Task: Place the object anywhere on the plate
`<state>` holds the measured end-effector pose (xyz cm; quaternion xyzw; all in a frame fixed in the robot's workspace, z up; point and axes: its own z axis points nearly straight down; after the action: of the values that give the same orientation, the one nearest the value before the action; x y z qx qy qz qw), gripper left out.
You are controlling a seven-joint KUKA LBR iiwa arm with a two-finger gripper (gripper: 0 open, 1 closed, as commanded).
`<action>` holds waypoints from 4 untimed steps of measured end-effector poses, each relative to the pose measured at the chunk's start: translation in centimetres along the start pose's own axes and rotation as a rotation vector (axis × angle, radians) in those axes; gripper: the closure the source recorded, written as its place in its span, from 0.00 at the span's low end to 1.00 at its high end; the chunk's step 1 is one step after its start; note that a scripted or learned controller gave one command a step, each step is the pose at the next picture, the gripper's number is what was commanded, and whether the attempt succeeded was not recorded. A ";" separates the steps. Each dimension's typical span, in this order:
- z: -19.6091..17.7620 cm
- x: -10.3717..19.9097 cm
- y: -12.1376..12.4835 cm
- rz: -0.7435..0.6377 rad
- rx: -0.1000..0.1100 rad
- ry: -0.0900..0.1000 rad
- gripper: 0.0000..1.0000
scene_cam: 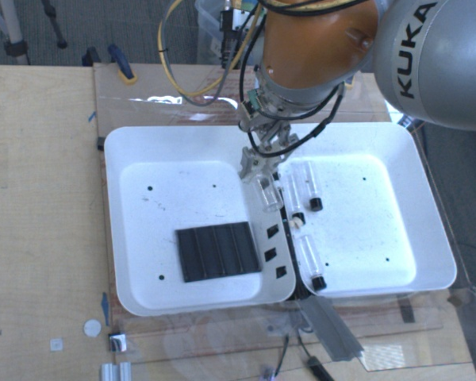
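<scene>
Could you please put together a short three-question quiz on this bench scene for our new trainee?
1. True or false: the black ridged plate lies in the left bin.
2. Multiple choice: the two clear tubes with black caps lie (A) on the plate, (B) in the right bin near the divide between the bins, (C) on the wooden bench outside the bins.
3. Fill in: the gripper hangs over the ____ between the two bins.

Key:
1. True.
2. B.
3. Divide, that is, the shared rims, towards the far end of the bins.
</scene>
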<state>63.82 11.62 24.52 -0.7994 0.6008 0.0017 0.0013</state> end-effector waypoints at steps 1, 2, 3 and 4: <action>-0.1 -4.5 1.0 -0.061 0.000 0.001 1.00; 2.6 -7.5 1.6 -0.108 0.000 0.000 1.00; 8.4 -7.4 1.7 -0.155 -0.001 0.000 1.00; 13.5 -6.7 -2.5 -0.113 0.005 -0.001 1.00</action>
<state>64.39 18.80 11.02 -0.8320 0.5547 0.0007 0.0036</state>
